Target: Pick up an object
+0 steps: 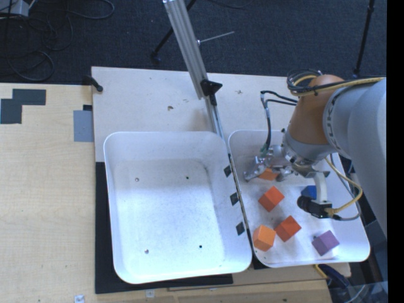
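1. Right now I am reaching into the right bin (353,248) from the right, with my pincer (264,169) hanging low over its upper left part, close to the wall that divides it from the left bin (120,169).
2. I am hovering just over an orange block (270,175) that is peeking out beside my metal fingertips; I cannot tell whether it is between them or merely next to them, so I am not counting it as held.
3. As for the pincer's state, I cannot tell whether it is parted or closed from this slanted look down.
4. Other candidates are lying nearer the camera from my pincer: a second orange cube (272,198) just below it, a red-orange cube (288,228) further on, a lighter orange cube (264,237) by the dividing wall, and a purple cube (326,242) toward the bin's near right corner. Something blue (308,192) is sitting partly behind my wrist.
5. I am judging that the coming move turns on the block under my fingertips: it is lying almost straight below and slightly to the right of them, so a short drop and squeeze seems the need, not a sideways reach.
6. These blocks are looking roughly cubic, so no long axis matters much.
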Controlling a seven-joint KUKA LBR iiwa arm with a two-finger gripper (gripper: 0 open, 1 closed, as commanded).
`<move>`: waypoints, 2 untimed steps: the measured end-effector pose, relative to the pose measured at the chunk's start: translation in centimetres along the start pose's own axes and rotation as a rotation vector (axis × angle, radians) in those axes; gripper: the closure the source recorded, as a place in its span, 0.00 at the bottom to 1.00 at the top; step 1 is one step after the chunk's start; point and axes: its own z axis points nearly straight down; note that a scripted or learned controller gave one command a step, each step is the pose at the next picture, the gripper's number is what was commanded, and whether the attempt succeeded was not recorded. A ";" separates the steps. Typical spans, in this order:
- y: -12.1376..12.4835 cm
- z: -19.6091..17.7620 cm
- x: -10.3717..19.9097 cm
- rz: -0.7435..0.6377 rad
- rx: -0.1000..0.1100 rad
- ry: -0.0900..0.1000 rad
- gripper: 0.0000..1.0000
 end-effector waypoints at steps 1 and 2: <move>-4.7 -0.3 0.4 0.002 -0.003 0.000 0.00; -6.9 -0.3 0.5 0.003 -0.006 -0.001 0.00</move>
